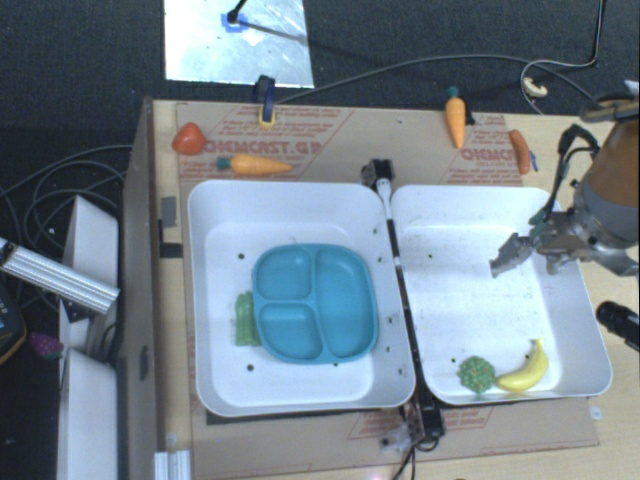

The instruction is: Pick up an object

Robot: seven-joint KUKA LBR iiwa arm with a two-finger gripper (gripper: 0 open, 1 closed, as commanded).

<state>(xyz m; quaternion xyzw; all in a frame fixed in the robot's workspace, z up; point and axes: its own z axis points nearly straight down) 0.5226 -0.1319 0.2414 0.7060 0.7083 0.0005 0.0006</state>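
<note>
Overhead, gripper (512, 253) above right bin (470, 218), finger state unclear; dark carpet (80, 48) beyond.

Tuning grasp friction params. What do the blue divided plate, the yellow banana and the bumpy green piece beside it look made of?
Blue divided plate: looks like moulded plastic, smooth, with a soft sheen and uniform colour. Yellow banana: likely toy plastic, smooth and evenly coloured, slightly glossy. Bumpy green piece: probably plastic toy produce too, with a knobbly, matte-looking surface; too small to be sure. All three lie in white bins.
</note>
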